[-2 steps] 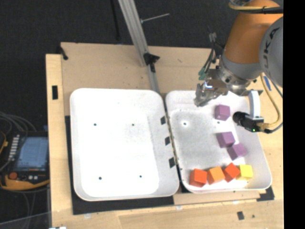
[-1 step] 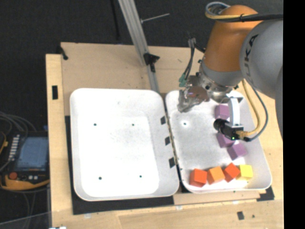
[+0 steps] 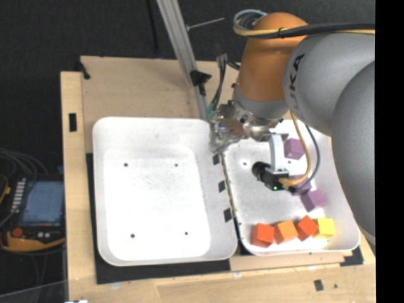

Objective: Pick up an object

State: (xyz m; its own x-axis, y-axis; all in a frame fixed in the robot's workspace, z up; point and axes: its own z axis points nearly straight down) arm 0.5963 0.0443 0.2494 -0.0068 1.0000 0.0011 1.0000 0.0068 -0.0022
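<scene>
Overhead, fingers (image 3: 219, 137) at upper-left corner of right bin (image 3: 247, 197), clenched or released impossible to tell. Purple block (image 3: 293, 148) near wrist, second purple block (image 3: 314, 198) lower down; red, orange and yellow row (image 3: 286, 231) along near rim. Left bin (image 3: 151, 232) alongside, on worktop (image 3: 74, 188).

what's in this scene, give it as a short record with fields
arm: grey arm with an orange band, reaching in from the right
claw: over the far left corner of the right bin, near the divide
near-edge row, left to right: left red-orange block, orange block, right red-orange block, yellow block
right side: upper purple block, lower purple block
left bin: white, shallow, beside the right bin
</scene>
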